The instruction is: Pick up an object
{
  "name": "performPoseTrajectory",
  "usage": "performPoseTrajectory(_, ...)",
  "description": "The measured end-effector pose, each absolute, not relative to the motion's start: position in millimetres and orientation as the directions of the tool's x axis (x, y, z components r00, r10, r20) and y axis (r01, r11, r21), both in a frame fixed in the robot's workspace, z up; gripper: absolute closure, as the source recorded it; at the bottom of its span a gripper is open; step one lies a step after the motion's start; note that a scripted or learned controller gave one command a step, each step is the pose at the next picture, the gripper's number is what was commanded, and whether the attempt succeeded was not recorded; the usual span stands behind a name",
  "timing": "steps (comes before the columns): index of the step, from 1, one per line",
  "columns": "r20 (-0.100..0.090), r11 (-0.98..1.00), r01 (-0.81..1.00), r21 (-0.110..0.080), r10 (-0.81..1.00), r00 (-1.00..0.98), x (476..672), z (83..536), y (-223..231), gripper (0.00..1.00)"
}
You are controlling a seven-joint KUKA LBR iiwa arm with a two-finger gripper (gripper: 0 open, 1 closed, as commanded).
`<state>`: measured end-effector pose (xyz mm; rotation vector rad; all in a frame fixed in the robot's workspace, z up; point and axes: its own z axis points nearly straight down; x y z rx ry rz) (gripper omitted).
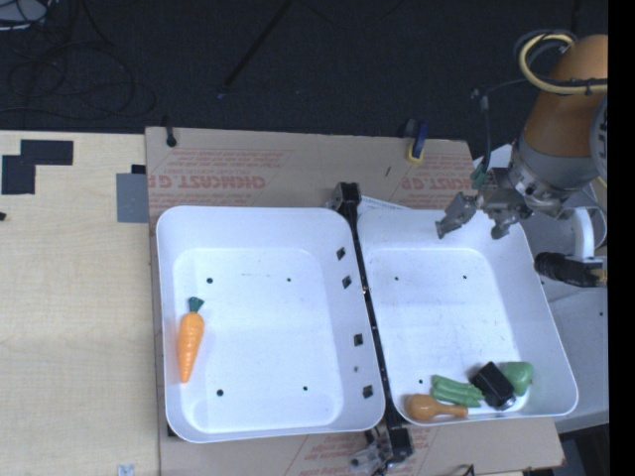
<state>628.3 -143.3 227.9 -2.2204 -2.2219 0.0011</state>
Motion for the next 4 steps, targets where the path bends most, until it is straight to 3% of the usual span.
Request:
performPoseTrajectory(1, 0.000, 0.006, 1.000, 0.005, 1.000, -0.006, 645.4, 302.8, -76.6, 0.00)
performPoseTrajectory(2, -0.001, 0.004, 1.000, -0.003, 1.000, -0.004, 644.1, 307.8, -79.7, 1.00)
performPoseTrajectory(3, -0.001, -0.002, 1.000, 0.001, 1.000, 0.002, 596.6, 354.9, -102.0, 1.00)
performPoseTrajectory(4, 0.002, 0.005, 1.000, -0.002, 1.000, -0.005, 554.2, 395.1, -45.1, 1.00)
